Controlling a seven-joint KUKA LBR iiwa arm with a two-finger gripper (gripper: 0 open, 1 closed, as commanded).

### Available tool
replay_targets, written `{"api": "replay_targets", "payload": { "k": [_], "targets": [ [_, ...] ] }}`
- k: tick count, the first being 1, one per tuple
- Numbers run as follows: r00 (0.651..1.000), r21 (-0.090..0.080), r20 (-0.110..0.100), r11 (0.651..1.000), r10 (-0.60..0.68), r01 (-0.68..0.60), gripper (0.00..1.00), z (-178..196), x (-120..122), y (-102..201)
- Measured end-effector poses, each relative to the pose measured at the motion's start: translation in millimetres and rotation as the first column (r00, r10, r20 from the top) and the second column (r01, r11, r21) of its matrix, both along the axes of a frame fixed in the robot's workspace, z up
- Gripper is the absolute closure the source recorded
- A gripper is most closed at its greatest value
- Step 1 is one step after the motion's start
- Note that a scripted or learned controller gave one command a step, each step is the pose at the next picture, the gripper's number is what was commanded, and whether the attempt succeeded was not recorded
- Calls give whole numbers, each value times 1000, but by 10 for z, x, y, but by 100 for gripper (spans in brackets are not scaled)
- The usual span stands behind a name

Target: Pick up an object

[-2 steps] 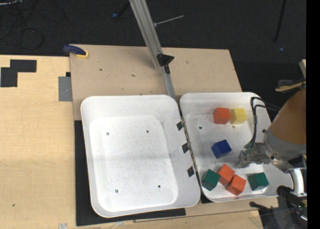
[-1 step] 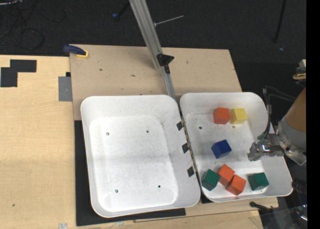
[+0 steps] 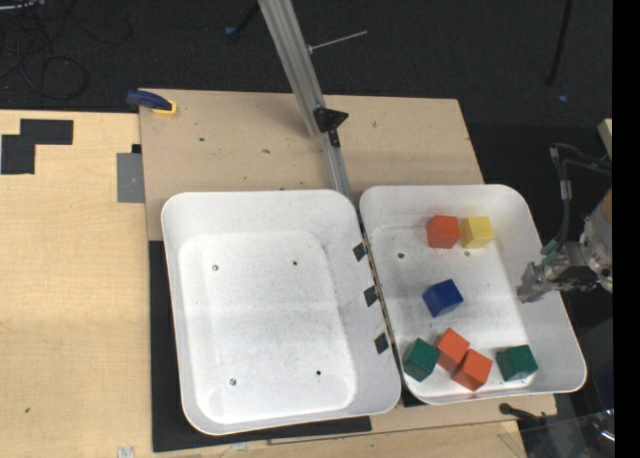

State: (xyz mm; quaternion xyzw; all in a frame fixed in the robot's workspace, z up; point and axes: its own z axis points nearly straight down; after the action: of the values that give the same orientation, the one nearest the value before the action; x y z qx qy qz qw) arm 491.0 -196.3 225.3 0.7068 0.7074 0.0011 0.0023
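Note:
Several small blocks lie in the right bin (image 3: 490, 198). An orange block (image 3: 442, 231) and a yellow block (image 3: 477, 232) sit side by side near the back. A blue block (image 3: 442, 297) rests in the middle. Near the front are a green block (image 3: 421, 359), two orange blocks (image 3: 453, 347) (image 3: 473, 369) touching each other, and another green block (image 3: 516, 362). My gripper (image 3: 538, 281) hangs at the right bin's right rim, apart from every block, with nothing visible between its fingers.
The left bin (image 3: 265, 311) adjoins the right one, with black clips (image 3: 370, 295) along the shared rim. A slanted aluminium rail (image 3: 295, 56) rises behind the bins. A blue and yellow object (image 3: 152, 102) lies at the bench's back left corner.

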Motion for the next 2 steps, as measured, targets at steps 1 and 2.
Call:
{"api": "replay_targets", "payload": {
  "k": [1,2],
  "targets": [
    [1000,0,-1,1000,1,-1,100,497,10,-10],
    [1000,3,-5,1000,4,-4,100,502,313,502]
  ]
}}
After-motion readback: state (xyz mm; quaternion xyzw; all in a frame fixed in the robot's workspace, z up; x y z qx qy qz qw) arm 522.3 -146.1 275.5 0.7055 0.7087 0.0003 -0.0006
